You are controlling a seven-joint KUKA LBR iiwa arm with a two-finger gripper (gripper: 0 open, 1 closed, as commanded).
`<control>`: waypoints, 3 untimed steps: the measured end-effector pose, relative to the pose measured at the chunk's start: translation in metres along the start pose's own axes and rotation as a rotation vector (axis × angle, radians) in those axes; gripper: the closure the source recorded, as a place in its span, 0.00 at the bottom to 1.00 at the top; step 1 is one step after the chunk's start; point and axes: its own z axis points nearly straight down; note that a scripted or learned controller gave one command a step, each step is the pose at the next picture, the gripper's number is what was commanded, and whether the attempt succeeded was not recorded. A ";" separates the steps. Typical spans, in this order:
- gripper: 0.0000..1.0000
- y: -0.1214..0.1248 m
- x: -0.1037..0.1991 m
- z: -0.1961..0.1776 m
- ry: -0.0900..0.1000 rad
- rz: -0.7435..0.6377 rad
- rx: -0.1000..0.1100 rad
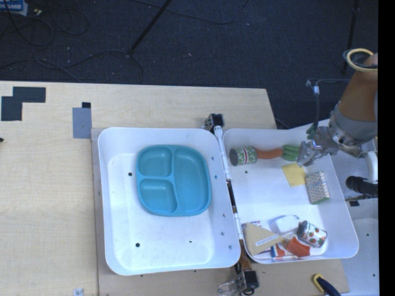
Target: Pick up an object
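My gripper (307, 153) hangs low over the far right part of the right bin (345, 217), at the end of the grey and orange arm (357, 106). It is right next to the green top (291, 152) of an orange carrot (268, 154). A small can with a green label (243, 156) lies at the carrot's left end. Just in front of the gripper lie a yellow sponge (294, 174) and a grey patterned block (317, 187). I see nothing held in the gripper.
At the right bin's near edge is a heap: a brown card piece (258, 233), a white and blue item (284, 223), a patterned cup (311, 234) and an orange piece (297, 247). The left bin (117, 227) holds a blue divided plate (173, 180).
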 end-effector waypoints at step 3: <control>1.00 0.011 0.052 -0.037 0.001 0.000 0.002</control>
